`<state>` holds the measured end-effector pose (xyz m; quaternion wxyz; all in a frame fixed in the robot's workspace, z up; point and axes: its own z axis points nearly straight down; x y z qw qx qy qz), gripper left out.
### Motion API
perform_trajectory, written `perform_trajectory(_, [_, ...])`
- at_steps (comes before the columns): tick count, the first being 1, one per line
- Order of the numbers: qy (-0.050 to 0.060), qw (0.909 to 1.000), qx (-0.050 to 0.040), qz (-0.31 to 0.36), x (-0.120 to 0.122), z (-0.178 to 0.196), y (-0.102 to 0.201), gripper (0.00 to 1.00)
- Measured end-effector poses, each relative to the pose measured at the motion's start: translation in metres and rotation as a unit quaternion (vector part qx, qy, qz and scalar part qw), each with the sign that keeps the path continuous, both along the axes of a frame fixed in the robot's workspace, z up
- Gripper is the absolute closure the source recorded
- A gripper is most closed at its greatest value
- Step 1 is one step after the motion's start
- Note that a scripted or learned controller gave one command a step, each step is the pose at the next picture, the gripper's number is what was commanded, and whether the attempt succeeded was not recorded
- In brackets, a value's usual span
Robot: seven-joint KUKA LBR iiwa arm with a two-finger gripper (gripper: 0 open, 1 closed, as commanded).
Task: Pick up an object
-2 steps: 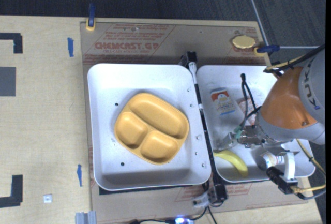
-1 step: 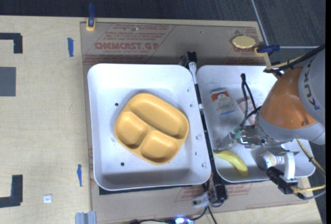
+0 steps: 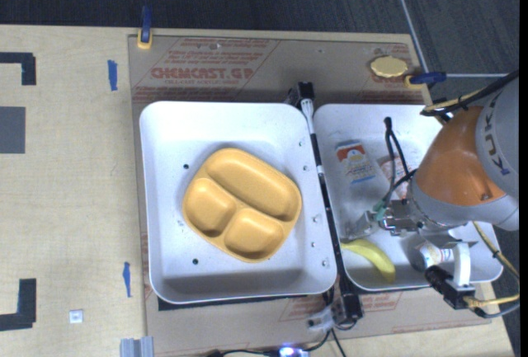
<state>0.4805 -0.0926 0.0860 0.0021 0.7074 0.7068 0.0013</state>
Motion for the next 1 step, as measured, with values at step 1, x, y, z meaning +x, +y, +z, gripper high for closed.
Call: perform_trajectory(1, [0.0, 1.0, 0.0003, 0.001, 0.0, 0.0, -0.0003, 0.0])
